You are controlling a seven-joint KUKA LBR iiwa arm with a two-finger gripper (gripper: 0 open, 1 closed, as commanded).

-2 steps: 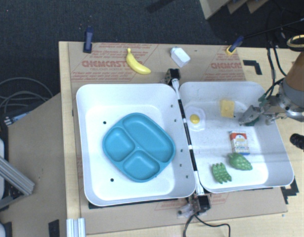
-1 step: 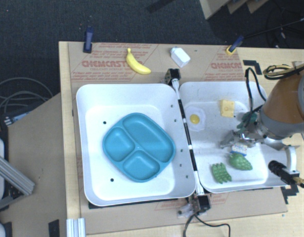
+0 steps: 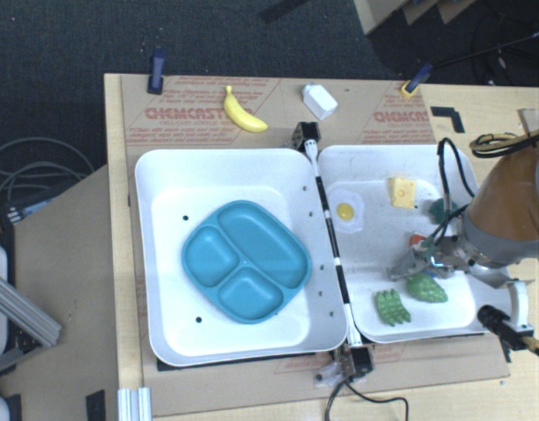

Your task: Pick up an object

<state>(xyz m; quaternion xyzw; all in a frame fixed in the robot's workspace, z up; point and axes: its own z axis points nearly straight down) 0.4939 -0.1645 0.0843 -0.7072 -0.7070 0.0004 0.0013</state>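
Note:
The right bin (image 3: 374, 169) holds a yellow cheese-like block (image 3: 402, 191), a white disc with a yellow centre (image 3: 345, 210), a ridged green piece (image 3: 392, 307) and a darker green leafy piece (image 3: 427, 288). My gripper (image 3: 416, 266) reaches in from the right and hangs low over the bin floor, just above the leafy green piece. Its metal fingers (image 3: 402, 272) point left and down. I see nothing clearly held between them. A small red bit (image 3: 417, 239) and a teal bit (image 3: 437, 207) show beside the wrist.
The left bin (image 3: 159, 182) holds a blue divided plate (image 3: 244, 259). On the bench behind the bins lie a yellow banana (image 3: 241, 112) and a small white block (image 3: 320, 101). The orange-banded arm (image 3: 510, 204) covers the right bin's right side.

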